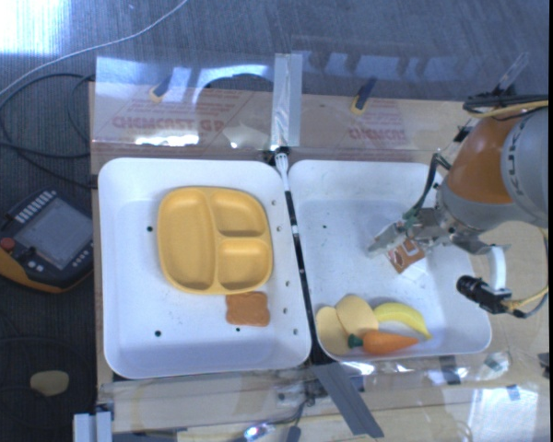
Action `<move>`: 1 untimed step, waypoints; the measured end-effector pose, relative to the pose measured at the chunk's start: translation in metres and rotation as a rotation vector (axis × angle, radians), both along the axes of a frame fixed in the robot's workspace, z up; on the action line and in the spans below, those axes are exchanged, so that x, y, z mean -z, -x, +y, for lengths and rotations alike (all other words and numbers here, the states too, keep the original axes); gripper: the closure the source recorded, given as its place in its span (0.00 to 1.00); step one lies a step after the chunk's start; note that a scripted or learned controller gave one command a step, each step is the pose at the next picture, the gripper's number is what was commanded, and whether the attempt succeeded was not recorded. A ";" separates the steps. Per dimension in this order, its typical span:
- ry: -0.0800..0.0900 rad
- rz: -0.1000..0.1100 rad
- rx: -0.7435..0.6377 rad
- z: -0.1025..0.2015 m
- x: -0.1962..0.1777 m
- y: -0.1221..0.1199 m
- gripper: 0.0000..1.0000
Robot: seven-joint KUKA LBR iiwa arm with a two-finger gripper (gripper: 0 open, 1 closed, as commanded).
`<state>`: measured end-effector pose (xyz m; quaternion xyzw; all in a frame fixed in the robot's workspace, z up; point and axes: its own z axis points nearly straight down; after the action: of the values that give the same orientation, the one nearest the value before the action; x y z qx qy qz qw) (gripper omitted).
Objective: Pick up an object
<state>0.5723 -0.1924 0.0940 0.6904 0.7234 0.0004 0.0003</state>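
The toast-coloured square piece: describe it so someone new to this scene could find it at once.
Look in the left white bin, which holds a yellow divided plate. Just below the plate's lower right corner, toward the bin's near edge, lies the toast-like square, flat on the bin floor. It is brownish orange, darker than the plate, and the only loose item in that bin.

Bright daylight from upper left, glare on clear bench sheeting, slightly soft focus

Arm enters from right edge of frame, orange band above wrist, angled down-left. Gripper sits right of centre; finger state not discernible.
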 end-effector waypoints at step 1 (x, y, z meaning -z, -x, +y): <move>-0.001 -0.001 0.000 0.000 -0.010 -0.001 1.00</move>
<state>0.5729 -0.1925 0.1041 0.6905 0.7233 0.0010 0.0004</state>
